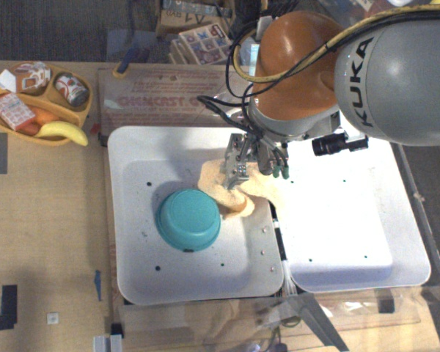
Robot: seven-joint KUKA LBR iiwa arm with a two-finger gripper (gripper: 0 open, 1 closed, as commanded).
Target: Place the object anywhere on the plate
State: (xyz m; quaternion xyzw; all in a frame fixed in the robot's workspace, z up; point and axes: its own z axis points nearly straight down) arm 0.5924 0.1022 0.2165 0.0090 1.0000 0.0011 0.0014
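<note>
A: Where does the gripper (240, 176) stand?

B: It hangs over the back right part of the left bin (132, 270), fingers pointing down onto a tan, plate-like piece (238, 193). Whether the fingers are spread or closed cannot be told; the wrist hides their tips.

A: And the task's object?

B: Probably the teal bowl (189, 219), lying mouth-down on the bin floor, its rim touching or overlapping the tan plate's left edge. It sits free, not between the fingers.

A: Its axis?

B: Being round, it shows no long axis; its base faces up.

A: Why is the arm placed so?

B: Likely a descent at the plate's edge. The right bin (396, 270) and the yellow tray of toy food (0, 119) lie apart.
</note>
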